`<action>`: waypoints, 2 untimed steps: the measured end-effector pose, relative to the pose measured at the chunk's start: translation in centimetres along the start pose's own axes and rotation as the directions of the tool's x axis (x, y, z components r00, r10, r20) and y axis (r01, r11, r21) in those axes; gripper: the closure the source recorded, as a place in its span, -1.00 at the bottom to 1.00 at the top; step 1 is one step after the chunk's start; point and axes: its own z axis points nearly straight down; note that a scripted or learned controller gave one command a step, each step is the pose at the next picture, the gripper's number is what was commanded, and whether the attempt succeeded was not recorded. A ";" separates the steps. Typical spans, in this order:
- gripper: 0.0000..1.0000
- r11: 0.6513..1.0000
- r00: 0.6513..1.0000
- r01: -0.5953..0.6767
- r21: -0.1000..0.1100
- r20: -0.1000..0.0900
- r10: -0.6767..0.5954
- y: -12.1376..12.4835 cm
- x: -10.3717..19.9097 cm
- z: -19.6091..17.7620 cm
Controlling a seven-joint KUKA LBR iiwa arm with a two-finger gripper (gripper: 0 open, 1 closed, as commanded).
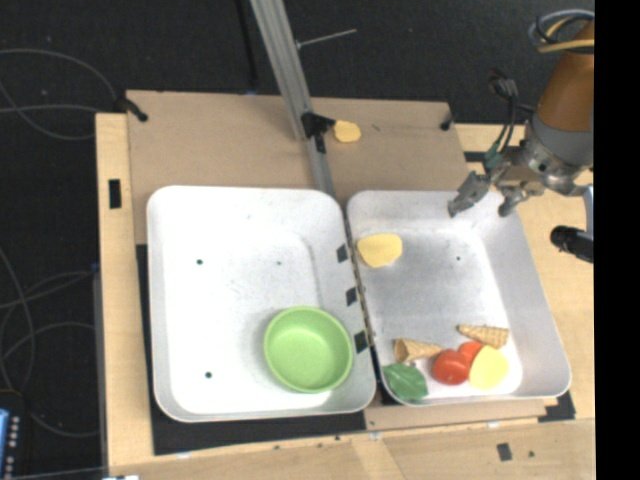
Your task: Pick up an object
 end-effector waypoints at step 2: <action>-1.00 1.000 1.000 -0.002 0.004 0.003 0.002 0.3 -0.6 4.3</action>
